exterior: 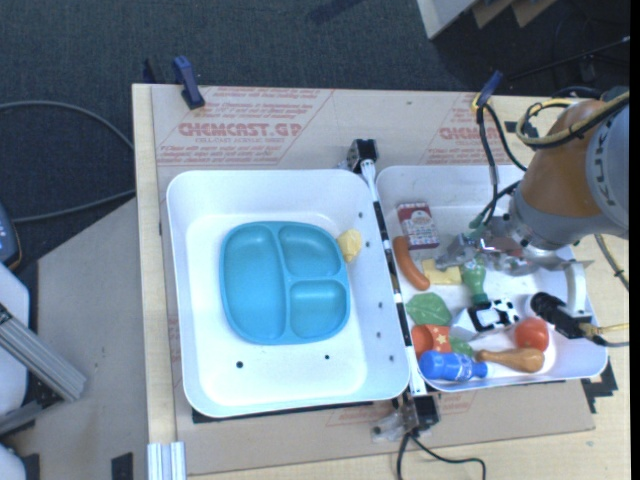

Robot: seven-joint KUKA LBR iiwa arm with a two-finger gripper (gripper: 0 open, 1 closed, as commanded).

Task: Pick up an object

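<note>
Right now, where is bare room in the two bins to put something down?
Left bin: a bare white strip runs below and left of the blue plate; a yellow piece sits at its upper right. Right bin: its far end above the red box is bare; the near half is crowded with toys under the gripper.

- arm (565, 183) comes in from the right, wrist over the right bin (440, 180)
- gripper (470, 253) sits low in that bin, above a green bottle-like item (473, 280)
- right bin clutter: small red-and-white carton (415, 223), hot dog (410, 264), green leaf piece (430, 310), blue toy (447, 367), drumstick (508, 357), tomato (532, 334), black-and-white item (493, 314)
- left bin (200, 368) holds a blue three-compartment plate (285, 280), lying flat
- small yellow piece (350, 244) just beside the plate's upper right edge
</note>
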